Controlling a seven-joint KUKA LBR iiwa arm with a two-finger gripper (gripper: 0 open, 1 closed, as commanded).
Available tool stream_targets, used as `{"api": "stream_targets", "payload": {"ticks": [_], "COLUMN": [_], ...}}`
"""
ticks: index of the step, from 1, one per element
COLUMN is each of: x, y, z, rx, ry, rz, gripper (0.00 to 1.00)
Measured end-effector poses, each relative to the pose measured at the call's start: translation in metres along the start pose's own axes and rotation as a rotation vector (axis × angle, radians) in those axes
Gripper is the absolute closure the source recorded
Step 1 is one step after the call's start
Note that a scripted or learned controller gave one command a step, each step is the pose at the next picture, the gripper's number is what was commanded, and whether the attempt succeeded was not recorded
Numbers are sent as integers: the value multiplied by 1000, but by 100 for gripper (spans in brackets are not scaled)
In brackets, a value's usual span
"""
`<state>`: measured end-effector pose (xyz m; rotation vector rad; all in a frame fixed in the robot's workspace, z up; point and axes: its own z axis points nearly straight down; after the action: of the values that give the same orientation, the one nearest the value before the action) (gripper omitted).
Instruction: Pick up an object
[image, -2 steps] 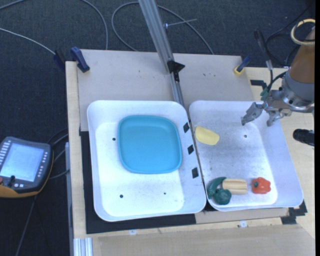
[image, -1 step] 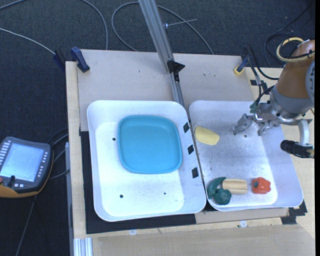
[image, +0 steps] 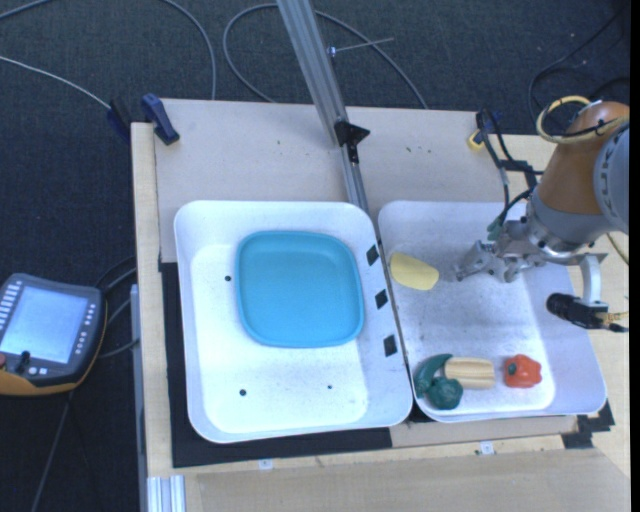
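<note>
Orange-banded arm cut off, right edge.

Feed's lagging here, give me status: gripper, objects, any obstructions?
Gripper low in right bin, nothing between fingers. Yellow piece just left of it. Green, tan, red items grouped at near edge. Path clear.

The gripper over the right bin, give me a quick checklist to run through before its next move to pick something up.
1. Gripper inside the right bin: ok.
2. Nothing between the fingers yet: ok.
3. Nearest target, the yellow piece, lying apart from other objects: ok.
4. Fingers over that yellow piece: not ok, they sit to its right.
5. Green object, tan block and red pepper crowded along the near wall: not ok for an easy grasp.
6. Finger opening wide enough: cannot tell.
</note>
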<state>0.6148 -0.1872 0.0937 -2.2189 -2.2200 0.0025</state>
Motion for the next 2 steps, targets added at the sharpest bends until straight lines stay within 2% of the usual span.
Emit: {"api": "stream_targets", "payload": {"ticks": [1, 2], "x": [0, 7], "y": [1, 4], "z": [-13, -74], "rx": [-5, -8], "ry": [-1, -2], "rz": [0, 0], "gripper": [100, 100]}}
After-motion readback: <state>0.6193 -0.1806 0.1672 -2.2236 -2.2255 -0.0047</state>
